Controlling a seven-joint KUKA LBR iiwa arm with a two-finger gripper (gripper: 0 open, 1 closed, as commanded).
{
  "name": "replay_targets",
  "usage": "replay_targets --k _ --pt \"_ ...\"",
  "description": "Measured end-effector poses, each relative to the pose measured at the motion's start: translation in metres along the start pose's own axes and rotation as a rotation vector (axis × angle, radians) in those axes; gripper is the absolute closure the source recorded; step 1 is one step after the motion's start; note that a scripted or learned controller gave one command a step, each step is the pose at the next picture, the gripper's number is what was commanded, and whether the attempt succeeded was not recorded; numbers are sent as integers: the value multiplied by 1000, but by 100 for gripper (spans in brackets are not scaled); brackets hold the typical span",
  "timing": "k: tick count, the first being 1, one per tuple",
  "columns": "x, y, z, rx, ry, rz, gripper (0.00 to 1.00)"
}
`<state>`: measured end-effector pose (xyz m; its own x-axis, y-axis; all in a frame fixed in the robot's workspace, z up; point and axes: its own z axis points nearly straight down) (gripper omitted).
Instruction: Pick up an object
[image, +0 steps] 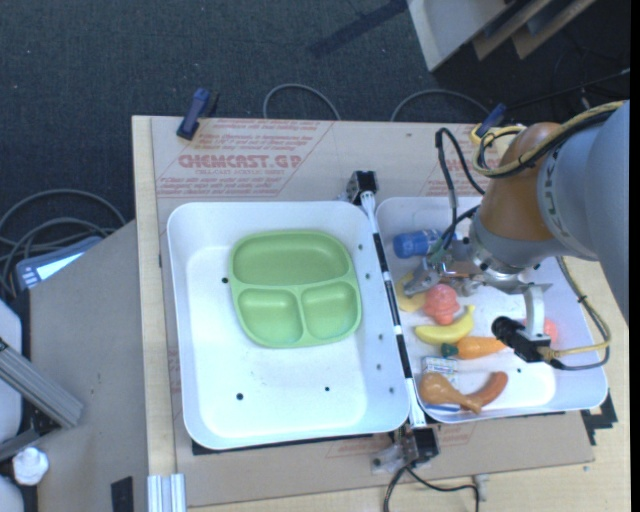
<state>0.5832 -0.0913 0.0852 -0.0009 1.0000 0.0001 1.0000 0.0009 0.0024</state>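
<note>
By the right bin's (545, 385) near edge lies a drumstick (450, 392), then a banana (447, 330). Beyond them, a pink-red toy (441, 300) sits just under the gripper (447, 270), whose grip state I cannot tell. This looks like the descent, so the next move calls for closing squarely on the toy.

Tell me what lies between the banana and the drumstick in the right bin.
In the camera view, a carrot lies between the banana and the drumstick, just under the banana's right end.
</note>
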Motion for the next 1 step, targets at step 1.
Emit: replay_targets --k 1 --pt "0 0 -10 -2 -1 0 100"
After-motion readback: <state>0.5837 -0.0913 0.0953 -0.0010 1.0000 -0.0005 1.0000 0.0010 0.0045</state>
